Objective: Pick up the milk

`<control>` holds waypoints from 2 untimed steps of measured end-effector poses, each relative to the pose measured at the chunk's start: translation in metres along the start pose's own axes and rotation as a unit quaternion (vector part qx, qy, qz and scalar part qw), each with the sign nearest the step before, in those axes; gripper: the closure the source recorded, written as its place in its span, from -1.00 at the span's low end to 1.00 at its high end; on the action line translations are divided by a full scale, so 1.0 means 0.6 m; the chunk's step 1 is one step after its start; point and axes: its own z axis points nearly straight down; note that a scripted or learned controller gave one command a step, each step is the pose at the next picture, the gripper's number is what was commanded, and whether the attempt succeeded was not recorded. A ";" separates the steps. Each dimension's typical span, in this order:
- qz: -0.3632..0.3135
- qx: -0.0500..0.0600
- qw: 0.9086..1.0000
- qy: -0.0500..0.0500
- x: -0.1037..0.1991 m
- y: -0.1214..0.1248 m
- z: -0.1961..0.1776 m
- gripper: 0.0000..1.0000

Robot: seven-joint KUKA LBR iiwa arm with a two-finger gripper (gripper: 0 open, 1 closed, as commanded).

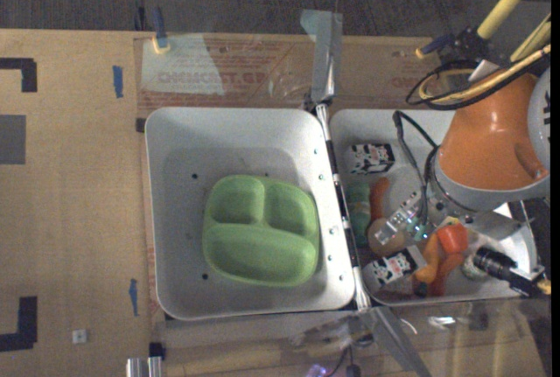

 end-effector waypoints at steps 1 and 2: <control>-0.055 0.000 0.999 0.000 0.088 0.133 0.000 1.00; -0.091 0.001 0.996 0.001 -0.001 -0.002 0.000 1.00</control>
